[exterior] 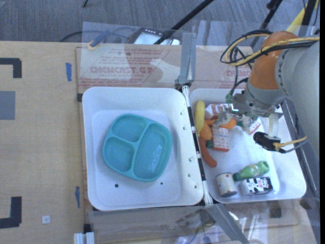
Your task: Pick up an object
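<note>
My gripper is down in the back of the right bin, below the orange band of the arm. It hangs just right of a small orange and white carton and an orange toy piece, which it partly covers. Along the bin's left wall lie a yellow banana, an orange carrot-like piece and a red-orange sausage shape. Near the front are a small can, a green bottle and a black and white carton.
The left bin holds a teal divided plate. A black part with a yellow cable hangs off the arm over the right bin. A clear panel stands behind the bins. Bare bin floor shows right of the carton.
</note>
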Controlling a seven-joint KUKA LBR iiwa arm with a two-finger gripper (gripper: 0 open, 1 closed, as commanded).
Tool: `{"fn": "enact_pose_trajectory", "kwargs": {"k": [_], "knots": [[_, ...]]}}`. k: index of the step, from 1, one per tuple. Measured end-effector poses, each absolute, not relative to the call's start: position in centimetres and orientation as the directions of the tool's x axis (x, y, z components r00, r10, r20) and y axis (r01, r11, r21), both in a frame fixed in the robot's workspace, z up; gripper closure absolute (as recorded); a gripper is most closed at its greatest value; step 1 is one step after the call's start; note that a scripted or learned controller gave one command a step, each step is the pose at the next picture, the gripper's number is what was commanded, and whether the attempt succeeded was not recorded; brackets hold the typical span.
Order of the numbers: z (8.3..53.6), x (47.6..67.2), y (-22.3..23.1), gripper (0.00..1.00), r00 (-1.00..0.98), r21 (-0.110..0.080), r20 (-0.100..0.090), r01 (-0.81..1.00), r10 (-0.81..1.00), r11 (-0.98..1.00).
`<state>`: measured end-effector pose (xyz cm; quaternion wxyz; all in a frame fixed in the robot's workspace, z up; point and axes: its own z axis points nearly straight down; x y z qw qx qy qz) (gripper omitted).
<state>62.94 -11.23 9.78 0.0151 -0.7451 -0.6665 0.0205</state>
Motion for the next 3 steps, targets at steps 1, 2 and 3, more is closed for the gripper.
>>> {"fn": "enact_pose_trajectory", "kwargs": {"k": [1, 2, 3], "knots": [[18.3, 66.7, -3.2, 1.00, 0.141, -0.002, -0.002, 0.990, 0.990, -0.141], [22.4, 66.0, -5.9, 1.00, 0.147, -0.002, -0.002, 0.989, 0.989, -0.147], [22.4, 66.0, -5.8, 0.00, 0.145, -0.002, -0.003, 0.989, 0.989, -0.145]]}}
